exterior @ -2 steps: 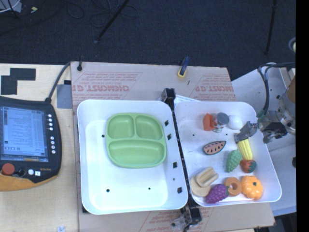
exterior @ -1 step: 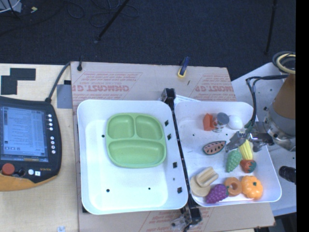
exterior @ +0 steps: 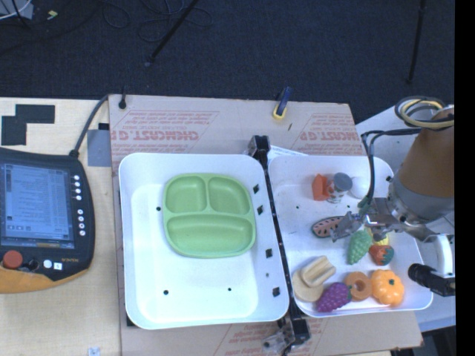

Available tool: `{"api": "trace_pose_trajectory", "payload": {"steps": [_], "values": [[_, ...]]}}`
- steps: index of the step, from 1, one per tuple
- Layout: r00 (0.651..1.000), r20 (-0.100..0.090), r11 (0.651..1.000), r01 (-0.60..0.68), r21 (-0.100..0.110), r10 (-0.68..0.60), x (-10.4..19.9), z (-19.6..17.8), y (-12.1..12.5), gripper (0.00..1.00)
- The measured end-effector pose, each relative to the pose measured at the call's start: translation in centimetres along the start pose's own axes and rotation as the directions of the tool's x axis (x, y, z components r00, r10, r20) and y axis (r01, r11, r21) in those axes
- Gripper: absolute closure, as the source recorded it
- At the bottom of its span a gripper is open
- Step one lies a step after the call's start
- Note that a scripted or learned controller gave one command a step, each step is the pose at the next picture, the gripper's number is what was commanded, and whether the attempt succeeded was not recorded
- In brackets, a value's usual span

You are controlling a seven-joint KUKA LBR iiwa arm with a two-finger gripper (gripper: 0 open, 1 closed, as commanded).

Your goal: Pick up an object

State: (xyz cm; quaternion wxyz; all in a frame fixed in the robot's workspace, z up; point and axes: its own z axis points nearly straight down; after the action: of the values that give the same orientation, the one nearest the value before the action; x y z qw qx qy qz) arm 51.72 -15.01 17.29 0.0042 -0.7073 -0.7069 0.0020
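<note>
1. White plastic bins: the left bin (exterior: 141, 273) holds a green tray (exterior: 208, 215); the right bin (exterior: 297, 191) holds a crowd of small toy foods.
2. Grey arm (exterior: 430, 176): it reaches in from the right, over the right bin.
3. Gripper (exterior: 355, 225): low among the foods, just beside the brown slice (exterior: 324, 227) and the green cone (exterior: 359, 247). Finger state cannot be told; nothing is visibly held.
4. Likely target: the brown slice, flat, dark and oval, near mid-bin.
5. Risk, crowding: the cone and the red berry (exterior: 381, 254) lie close by. A closing grip could catch two items or push one aside.
6. Risk, profile: the slice lies flat. The fingers may slip over it and come up empty.
</note>
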Motion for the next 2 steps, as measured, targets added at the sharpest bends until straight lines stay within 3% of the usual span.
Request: {"api": "trace_pose_trajectory", "payload": {"steps": [2], "values": [[1.0,0.003,1.0,-0.001,-0.008,0.001,-0.1,6.7,0.1,0.0]]}}
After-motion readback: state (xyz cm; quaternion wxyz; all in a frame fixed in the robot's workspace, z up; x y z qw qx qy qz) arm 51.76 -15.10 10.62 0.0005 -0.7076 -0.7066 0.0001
